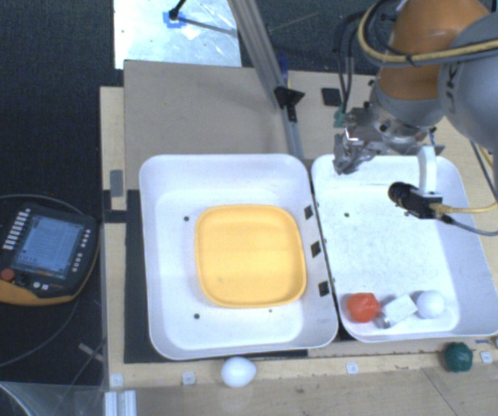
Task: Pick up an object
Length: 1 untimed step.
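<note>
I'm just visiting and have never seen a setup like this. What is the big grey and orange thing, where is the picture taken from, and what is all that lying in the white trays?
The grey machine with the orange band is a robot arm reaching in from the right. The picture comes from one fixed camera above the bench, looking down at a slant. At the arm's end is its tool, the part meant for grasping; it hangs over the far edge of the right white bin, and I see nothing held in it.

The left white bin holds a square yellow plastic plate. Along the near side of the right bin lie a small red-orange object, a small white block and a white ball. Its job is to pick one object up.
</note>
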### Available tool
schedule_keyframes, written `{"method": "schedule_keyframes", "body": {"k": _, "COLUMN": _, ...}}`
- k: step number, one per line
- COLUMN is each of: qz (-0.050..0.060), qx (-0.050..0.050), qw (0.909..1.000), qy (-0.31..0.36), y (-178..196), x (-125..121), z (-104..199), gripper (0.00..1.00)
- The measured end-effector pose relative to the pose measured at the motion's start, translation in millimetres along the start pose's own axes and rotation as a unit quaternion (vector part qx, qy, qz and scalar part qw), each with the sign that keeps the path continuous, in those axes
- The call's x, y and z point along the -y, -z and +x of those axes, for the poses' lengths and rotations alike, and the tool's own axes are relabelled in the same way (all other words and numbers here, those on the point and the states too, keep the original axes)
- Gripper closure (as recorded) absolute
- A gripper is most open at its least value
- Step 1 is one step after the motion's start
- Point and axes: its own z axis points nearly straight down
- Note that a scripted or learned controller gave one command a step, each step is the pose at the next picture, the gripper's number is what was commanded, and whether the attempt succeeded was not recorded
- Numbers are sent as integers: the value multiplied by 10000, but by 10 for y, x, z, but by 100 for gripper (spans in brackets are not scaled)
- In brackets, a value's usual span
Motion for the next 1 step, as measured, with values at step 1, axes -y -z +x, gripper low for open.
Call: {"method": "schedule_keyframes", "body": {"k": 1, "qz": -3, "qx": -1, "qw": 10000, "qy": -6, "y": 69, "x": 18, "z": 506, "gripper": 100}}
